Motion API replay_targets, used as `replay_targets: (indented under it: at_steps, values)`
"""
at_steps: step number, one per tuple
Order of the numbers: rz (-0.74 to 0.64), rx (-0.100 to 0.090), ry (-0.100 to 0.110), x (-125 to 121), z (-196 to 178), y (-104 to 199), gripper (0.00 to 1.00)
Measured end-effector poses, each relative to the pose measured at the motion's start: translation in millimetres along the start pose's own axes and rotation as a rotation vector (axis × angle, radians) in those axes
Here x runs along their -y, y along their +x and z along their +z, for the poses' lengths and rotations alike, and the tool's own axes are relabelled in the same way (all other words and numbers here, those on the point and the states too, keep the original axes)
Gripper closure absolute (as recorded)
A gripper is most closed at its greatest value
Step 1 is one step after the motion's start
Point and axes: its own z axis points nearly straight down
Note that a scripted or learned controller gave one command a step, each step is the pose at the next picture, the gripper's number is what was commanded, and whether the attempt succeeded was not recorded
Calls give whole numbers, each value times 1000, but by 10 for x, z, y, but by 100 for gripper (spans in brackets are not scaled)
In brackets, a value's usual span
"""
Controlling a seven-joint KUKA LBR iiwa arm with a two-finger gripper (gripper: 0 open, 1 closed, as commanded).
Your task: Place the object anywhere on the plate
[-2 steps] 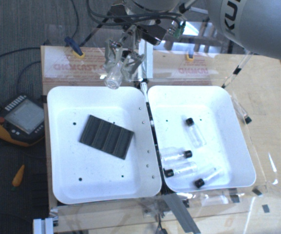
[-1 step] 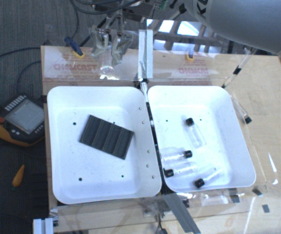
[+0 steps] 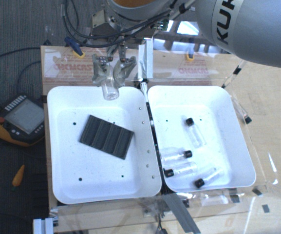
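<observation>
Gripper [image 3: 114, 68] shut on clear vial [image 3: 110, 88], above left bin [image 3: 62, 179] back edge, dark plate [image 3: 106, 136] below.

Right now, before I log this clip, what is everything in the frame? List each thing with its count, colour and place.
Bins: 2, white, side by side on the bench; left bin, right bin.
Plate: 1, dark grey, ribbed, lying flat in the left bin.
Vials: 5, clear; 4 with black caps in the right bin, e.g.; 1 between the gripper fingers above the left bin's far edge.
Hand controller: 1, grey screen with orange casing, on the floor left of the bench.
Orange-handled tool: 1, on the floor by the bench's left side.
Cables: several, black, at the top left.
Gripper: 1, grey metal, over the left bin's far edge.
Arm: 1, grey, top right.
</observation>
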Motion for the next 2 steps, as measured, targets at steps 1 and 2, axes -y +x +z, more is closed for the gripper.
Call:
replay_targets:
  at_steps: [1, 2]
  values:
    - [-485, 3, 0, 485, 7, 19, 100]
    - [-750, 1, -4, -555, 8, -54, 100]
